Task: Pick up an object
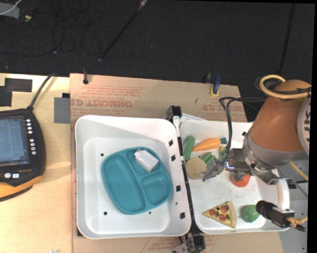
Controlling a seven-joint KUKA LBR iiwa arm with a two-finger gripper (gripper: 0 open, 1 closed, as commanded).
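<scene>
My gripper (213,169) is low in the right bin (259,228), reaching in from the right. Its tip is beside a tan round piece (195,167) and looks to be touching that piece's right edge. An orange carrot (206,145) and a green cucumber (189,147) lie just behind it. A small green piece (207,159) sits by the gripper's upper side. A red object (240,179) shows partly under the wrist. Towards the front of the bin lie a pizza slice (221,214) and a green lump (250,213).
The left bin (88,209) holds a teal divided plate (126,189) with a small white block (146,160) on its far section. A black divider (179,165) runs between the bins. A tablet (12,144) rests at the far left of the bench.
</scene>
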